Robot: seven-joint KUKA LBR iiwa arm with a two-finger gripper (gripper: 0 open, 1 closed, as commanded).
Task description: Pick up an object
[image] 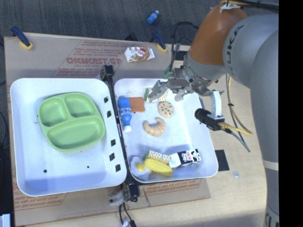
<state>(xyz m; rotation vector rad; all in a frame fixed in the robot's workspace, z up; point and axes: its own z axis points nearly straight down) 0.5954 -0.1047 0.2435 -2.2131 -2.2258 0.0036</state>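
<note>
Golden croissant [155, 126] lies mid-frame in the right bin [204, 151], its long axis near level, horns curling upward. Above it, the grey arm bends in from upper right; its pincer [166, 90] hangs fingers apart over the cookie [165, 109].

A dark grey carpeted floor [94, 8] runs along the top, with a small blue object [152, 17] lying on it. Below it sits a light wooden bench [236, 193] covered by a brown cardboard sheet [80, 56] with red print, held by blue clamps [21, 38] at its far edge.
</note>
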